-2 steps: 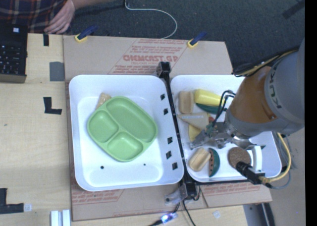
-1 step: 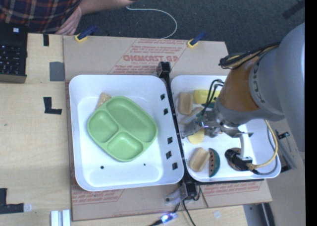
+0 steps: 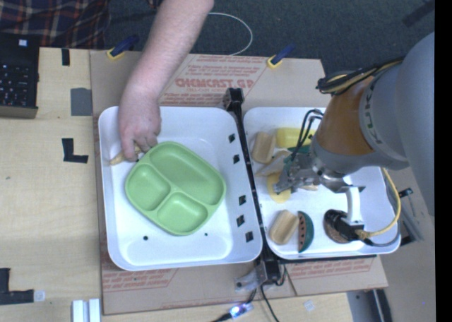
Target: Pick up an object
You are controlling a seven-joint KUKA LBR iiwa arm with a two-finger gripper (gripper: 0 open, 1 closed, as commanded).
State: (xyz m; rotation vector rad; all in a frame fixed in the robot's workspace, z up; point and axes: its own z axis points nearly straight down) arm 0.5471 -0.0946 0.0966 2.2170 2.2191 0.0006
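**Pincer low in the right bin, among toy food**

Camera view: the arm (image 3: 353, 130) reaches into the right bin (image 3: 392, 193), its pincer (image 3: 291, 178) low over a yellow piece (image 3: 277, 185); open or closed, I cannot tell. A bread slice (image 3: 263, 145), another bread piece (image 3: 283, 227) and a watermelon slice (image 3: 304, 231) lie nearby. In the left bin (image 3: 113, 193), a person's hand (image 3: 139, 133) touches a green plate (image 3: 175, 188). Best to centre on one piece, clear of its neighbours, before lifting.

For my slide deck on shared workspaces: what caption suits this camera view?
Person's hand at a green divided plate in the left bin while the gripper reaches among toy foods in the right bin.
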